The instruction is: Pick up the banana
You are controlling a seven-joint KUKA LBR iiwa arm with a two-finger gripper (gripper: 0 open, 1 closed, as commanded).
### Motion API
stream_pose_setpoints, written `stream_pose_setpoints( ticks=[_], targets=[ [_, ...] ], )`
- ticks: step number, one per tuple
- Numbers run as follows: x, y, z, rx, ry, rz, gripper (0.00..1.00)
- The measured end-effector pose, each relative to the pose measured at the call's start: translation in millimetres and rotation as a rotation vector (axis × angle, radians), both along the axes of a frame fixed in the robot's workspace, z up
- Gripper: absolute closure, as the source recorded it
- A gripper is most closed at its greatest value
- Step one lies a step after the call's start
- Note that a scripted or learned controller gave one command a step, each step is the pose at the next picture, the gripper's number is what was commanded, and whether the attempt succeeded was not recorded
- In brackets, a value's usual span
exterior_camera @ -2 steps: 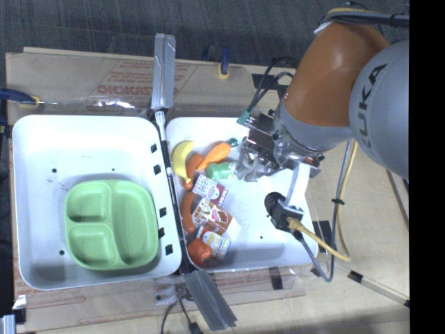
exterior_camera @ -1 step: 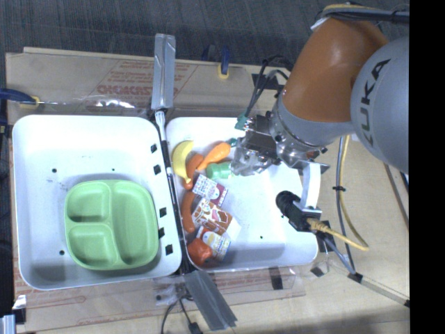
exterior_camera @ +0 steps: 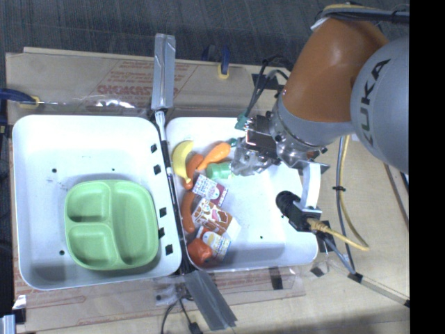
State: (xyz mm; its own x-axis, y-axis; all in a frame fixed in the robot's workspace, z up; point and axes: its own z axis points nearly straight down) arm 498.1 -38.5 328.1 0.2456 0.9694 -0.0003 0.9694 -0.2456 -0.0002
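The yellow banana (exterior_camera: 180, 156) lies against the left wall of the right bin (exterior_camera: 268, 245), near its far corner. An orange carrot-shaped piece (exterior_camera: 211, 156) rests just to its right. My gripper (exterior_camera: 243, 163) hangs low over the bin's upper middle, right of the carrot and a short way from the banana. Its fingertips sit close to a small green item (exterior_camera: 217, 172). Nothing shows between the fingers, and the wrist body hides how they stand.
Small cartons (exterior_camera: 210, 188), (exterior_camera: 212, 218) and a red fruit (exterior_camera: 199, 251) pile along the right bin's left side. A green divided plate (exterior_camera: 111, 223) lies in the left bin (exterior_camera: 42, 138). The arm's orange band (exterior_camera: 334, 61) looms over the right bin's far right.
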Motion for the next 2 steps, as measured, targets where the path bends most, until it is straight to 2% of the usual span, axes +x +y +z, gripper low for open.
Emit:
stream_pose_setpoints(
  ticks=[1, 2],
  targets=[
    [34.1, 81.6, -17.4, -0.001, 0.004, -0.306, 0.00],
    [-22.5, 20.0, -72.1, 0.000, 0.006, -0.094, 0.00]
  ],
)
